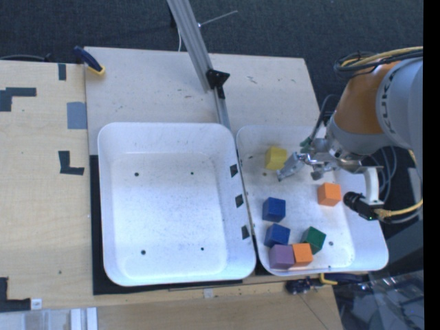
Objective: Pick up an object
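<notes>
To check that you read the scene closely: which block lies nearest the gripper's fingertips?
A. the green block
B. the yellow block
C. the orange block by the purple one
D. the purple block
B: the yellow block sits in the right bin just beside the gripper, while the purple, green and lower orange blocks lie together at the bin's near edge.

The two shallow white plastic bins (113, 184) look smooth and a bit shiny, with small dark specks. The pale wooden bench top (41, 205) looks flat and dull. The long grey metal bar (191, 29) has a soft shine. The small coloured blocks (275, 208) look smooth and matt.
</notes>
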Controlling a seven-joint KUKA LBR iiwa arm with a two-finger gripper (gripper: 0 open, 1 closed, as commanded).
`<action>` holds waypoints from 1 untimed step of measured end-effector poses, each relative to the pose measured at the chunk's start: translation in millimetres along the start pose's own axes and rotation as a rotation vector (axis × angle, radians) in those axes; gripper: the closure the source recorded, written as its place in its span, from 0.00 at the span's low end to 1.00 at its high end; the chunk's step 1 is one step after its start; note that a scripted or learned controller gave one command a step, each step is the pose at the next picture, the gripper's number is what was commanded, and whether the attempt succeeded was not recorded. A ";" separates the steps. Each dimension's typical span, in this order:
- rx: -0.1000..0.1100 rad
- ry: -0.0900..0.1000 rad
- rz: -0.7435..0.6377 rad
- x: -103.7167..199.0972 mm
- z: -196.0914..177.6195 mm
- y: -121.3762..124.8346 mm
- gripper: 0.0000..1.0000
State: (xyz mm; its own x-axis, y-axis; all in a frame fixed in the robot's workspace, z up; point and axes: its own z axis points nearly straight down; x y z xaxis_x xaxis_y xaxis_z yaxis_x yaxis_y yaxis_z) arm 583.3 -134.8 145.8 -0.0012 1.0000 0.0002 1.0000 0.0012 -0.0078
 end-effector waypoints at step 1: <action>0.000 0.000 0.000 0.8 54.6 -1.6 0.00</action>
State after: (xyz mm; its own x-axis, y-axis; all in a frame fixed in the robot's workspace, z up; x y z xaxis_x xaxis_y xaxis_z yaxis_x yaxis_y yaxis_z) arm 581.3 -134.0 91.1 -0.0010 1.0000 0.0002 1.0000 0.0010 -0.0077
